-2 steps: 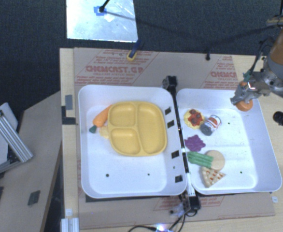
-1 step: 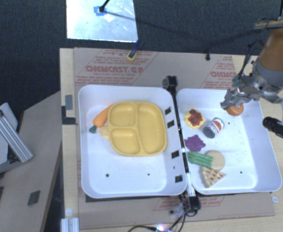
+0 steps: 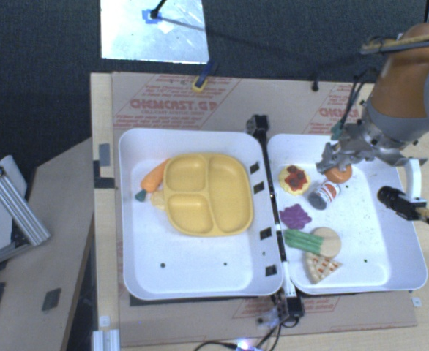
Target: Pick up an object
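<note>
My gripper (image 3: 333, 162) hangs over the upper part of the right bin (image 3: 401, 265). An orange round object (image 3: 340, 174) sits directly below its tip, touching or nearly touching it; whether it is gripped cannot be made out. Close by to the left lie a round yellow piece with a red top (image 3: 295, 179) and a small tipped-over can (image 3: 323, 194). Further toward the front are a purple grape bunch (image 3: 295, 215), a green piece (image 3: 300, 240), a tan round piece (image 3: 327, 240) and a pizza slice (image 3: 322, 268).
The left bin (image 3: 148, 269) holds a yellow divided plate (image 3: 203, 194) with an orange carrot (image 3: 154, 175) at its left edge. A black cylindrical part (image 3: 396, 201) juts over the right bin's right side. A black divider (image 3: 269, 196) runs between the bins.
</note>
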### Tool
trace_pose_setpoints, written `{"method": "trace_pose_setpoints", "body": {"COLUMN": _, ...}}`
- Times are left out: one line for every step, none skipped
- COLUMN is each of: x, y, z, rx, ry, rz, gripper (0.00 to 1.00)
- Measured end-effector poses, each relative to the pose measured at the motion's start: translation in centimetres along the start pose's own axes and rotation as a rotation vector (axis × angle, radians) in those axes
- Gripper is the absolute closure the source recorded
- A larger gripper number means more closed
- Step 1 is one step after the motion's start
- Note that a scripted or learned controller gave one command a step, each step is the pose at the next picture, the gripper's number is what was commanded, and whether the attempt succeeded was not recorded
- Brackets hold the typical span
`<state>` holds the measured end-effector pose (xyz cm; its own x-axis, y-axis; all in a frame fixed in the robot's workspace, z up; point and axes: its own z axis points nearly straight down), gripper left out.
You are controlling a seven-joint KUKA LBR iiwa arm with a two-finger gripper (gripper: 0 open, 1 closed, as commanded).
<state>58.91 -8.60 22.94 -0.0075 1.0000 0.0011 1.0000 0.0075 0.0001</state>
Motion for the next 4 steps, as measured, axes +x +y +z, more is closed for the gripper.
{"method": "trace_pose_setpoints", "body": {"x": 5.0, "y": -1.0, "z": 0.7, "rx": 0.000, "ry": 0.001, "rz": -0.001, "gripper": 1.00}}
{"method": "trace_pose_setpoints", "body": {"x": 10.5, "y": -2.6, "z": 1.2, "rx": 0.001, "ry": 0.002, "rz": -0.002, "gripper": 1.00}}
{"method": "trace_pose_setpoints", "body": {"x": 14.9, "y": -5.4, "z": 1.9, "rx": 0.002, "ry": 0.001, "rz": -0.001, "gripper": 1.00}}
{"method": "trace_pose_setpoints", "body": {"x": 17.9, "y": -7.8, "z": 0.3, "rx": 0.001, "ry": 0.001, "rz": -0.001, "gripper": 1.00}}
